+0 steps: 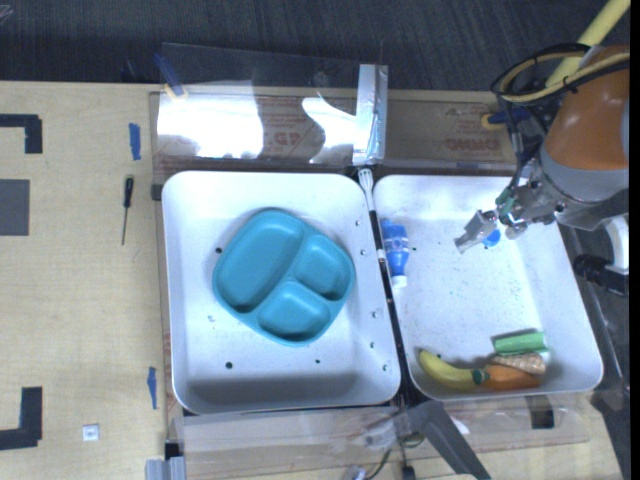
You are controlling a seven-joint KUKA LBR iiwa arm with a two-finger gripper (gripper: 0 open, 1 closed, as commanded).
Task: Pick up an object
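Fruit toys, a banana [443, 369], carrot [512, 374] and green stick [519, 342], are seen by the right bin's [585, 313] near edge. Nothing is held by the tool [487, 231] above; nothing is picked yet. Whether it is apart cannot be told.

The right bin [560, 298] offers open floor across its centre, with clutter pushed to the edges: a banana [445, 370], a carrot-like orange piece [512, 375] and a green piece [518, 342] crowd the wall at 6 o'clock, a blue-and-white tube [396, 251] hugs the rim at 9 o'clock. The left bin [190, 268] is dominated by a blue divided plate [285, 275] (only margins stay free).
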